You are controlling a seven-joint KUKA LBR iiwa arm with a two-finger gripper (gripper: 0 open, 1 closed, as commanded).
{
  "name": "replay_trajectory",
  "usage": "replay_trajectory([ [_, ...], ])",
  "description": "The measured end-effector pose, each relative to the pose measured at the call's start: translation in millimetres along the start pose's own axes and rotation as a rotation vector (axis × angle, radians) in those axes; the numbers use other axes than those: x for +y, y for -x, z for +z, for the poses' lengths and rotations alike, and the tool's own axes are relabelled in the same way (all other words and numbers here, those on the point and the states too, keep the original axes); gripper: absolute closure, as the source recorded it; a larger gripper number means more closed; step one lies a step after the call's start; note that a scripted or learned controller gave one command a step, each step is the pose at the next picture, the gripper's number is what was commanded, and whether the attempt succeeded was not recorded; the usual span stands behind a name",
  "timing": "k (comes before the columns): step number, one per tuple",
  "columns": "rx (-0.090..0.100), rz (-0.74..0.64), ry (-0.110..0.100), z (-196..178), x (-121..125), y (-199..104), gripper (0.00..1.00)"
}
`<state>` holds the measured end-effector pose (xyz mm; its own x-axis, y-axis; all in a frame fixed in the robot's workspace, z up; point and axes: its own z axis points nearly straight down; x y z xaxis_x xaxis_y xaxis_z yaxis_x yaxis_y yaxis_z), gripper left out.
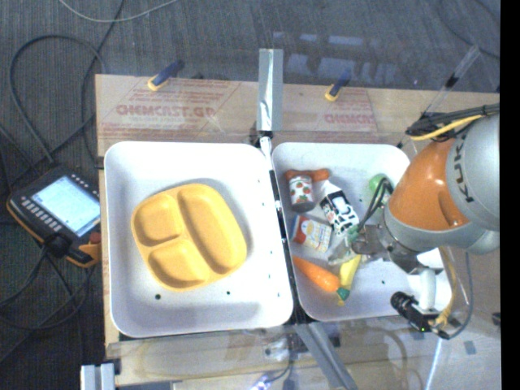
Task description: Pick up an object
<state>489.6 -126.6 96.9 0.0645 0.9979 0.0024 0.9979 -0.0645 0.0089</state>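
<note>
The claw (355, 249) sits low in the right shallow white bin (390, 157), over a yellow banana-shaped toy (349, 273); whether it is open or closed cannot be determined. The left white bin (122, 218) holds a yellow three-compartment plastic tray (189, 234). An orange plastic carrot (315, 275) lies beside the banana. A black-and-white carton (338, 208) lies near the claw.

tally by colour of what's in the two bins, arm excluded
Yellow: 2, the divided tray in the left bin, the banana-like piece in the right
Orange: 1, carrot
Green: 1, piece by the arm
Printed packs or cartons: 3
Total: 7; the arm may hide more.
</note>
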Motion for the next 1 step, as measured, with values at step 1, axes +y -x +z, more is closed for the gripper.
replay_trajectory([
  [1,-0.003,0.007,-0.016,-83.6,24.3,-51.5,1.00],
])
